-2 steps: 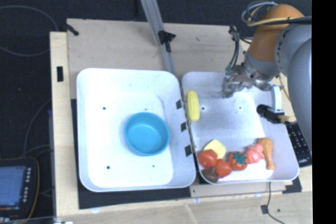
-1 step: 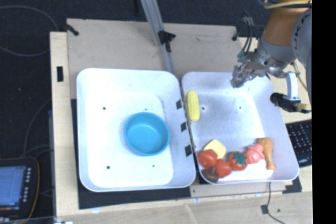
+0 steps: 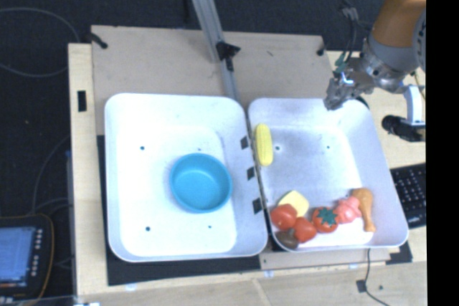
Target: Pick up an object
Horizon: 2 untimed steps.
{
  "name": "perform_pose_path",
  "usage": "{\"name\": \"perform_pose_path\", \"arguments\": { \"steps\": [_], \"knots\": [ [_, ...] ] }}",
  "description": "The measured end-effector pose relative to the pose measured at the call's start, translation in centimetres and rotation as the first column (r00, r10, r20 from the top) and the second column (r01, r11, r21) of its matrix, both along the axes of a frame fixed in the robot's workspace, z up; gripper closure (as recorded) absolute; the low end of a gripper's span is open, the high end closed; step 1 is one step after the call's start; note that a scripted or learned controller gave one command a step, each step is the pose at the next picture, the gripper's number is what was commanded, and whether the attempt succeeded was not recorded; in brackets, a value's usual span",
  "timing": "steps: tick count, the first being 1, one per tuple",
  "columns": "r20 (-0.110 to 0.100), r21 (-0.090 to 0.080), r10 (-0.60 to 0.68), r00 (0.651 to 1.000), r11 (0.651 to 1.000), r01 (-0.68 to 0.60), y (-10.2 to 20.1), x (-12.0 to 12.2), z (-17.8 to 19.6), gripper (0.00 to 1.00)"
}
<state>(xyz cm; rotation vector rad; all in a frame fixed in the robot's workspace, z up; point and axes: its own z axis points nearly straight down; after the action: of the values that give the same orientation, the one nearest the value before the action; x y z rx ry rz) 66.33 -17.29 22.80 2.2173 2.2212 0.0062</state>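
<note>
The gripper [image 3: 336, 98] hovered over the far rim of the right bin [image 3: 373, 147], nothing visible between its fingers. A yellow corn cob [image 3: 263, 144] lay by that bin's left wall, toy foods [image 3: 323, 215] clustered at its near edge. A blue bowl [image 3: 201, 183] sat in the left bin [image 3: 143, 125].

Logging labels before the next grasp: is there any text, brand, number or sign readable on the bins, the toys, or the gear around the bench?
None can be read.
Small handheld screen beside the bench: lit blue, contents blurred.
Black keyboard: key legends too small.
Two shallow white plastic bins, round blue plastic bowl, yellow toy corn cob: no markings.
</note>
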Motion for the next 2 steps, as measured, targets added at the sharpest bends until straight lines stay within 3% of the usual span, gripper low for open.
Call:
{"name": "perform_pose_path", "arguments": {
  "steps": [1,2],
  "knots": [
    [0.000,0.000,0.004,1.000,1.000,-0.004,-0.1,0.1,3.1,1.00],
    [-0.005,0.001,0.006,1.000,1.000,-0.006,4.0,-1.5,3.6,1.00]
  ]
}}
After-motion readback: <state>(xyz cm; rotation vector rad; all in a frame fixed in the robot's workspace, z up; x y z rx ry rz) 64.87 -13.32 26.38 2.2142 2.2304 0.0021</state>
